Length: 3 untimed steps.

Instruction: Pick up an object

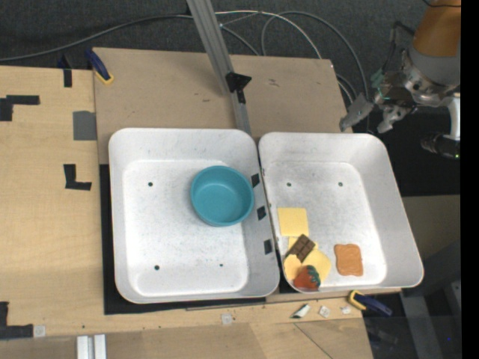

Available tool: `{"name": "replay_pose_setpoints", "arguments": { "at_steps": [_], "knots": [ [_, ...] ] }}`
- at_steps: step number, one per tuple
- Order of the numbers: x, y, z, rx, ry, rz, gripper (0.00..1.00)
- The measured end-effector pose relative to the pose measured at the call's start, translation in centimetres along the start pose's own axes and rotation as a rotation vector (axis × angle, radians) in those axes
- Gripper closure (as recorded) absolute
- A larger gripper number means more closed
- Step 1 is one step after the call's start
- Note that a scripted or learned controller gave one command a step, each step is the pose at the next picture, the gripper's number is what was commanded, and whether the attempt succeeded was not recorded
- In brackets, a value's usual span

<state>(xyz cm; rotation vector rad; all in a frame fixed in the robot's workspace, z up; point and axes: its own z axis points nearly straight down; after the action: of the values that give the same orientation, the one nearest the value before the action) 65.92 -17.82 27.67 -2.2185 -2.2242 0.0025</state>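
Camera view: gripper well apart from blue bowl

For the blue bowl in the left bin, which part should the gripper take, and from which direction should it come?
Probably the rim of the blue bowl, from straight above. It sits upright with its opening up and stands apart from the walls of the left bin, so one finger could go inside the wall and one outside. Its round body looks too wide to span. The gripper is beyond the right bin's far right corner.
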Motion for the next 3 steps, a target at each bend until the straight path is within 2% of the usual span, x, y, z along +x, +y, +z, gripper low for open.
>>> {"name": "replay_pose_setpoints", "arguments": {
  "at_steps": [1,2,3],
  "knots": [
    [0.0,0.0,0.0,0.001,0.0,0.0,0.0],
    [0.6,0.4,6.3,0.006,0.001,-0.001,0.0],
    [-0.3,-0.1,12.0,0.006,0.001,0.002,0.0]
  ]
}}
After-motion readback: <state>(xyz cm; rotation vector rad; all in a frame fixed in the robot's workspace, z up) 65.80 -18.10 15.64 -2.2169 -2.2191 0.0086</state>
